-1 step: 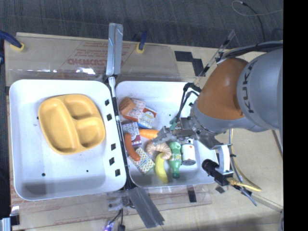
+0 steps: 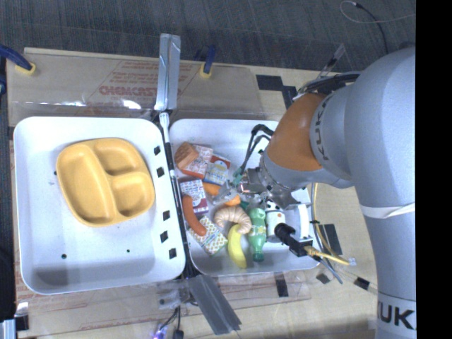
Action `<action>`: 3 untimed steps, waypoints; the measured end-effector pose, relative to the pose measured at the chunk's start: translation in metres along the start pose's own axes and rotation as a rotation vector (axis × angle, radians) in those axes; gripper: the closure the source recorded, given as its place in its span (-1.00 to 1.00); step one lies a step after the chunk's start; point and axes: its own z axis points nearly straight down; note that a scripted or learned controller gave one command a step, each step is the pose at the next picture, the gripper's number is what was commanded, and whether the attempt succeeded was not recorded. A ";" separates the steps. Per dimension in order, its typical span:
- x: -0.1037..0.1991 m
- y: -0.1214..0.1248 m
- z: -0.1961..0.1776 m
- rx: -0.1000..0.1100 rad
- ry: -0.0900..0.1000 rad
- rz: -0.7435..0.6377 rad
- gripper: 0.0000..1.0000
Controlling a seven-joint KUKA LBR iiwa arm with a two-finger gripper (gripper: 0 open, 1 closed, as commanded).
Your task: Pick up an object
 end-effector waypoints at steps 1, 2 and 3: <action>-0.001 -0.001 -0.006 0.006 0.001 -0.005 1.00; 0.044 -0.003 0.000 0.002 0.001 0.099 1.00; 0.090 0.006 -0.152 0.000 0.001 -0.027 1.00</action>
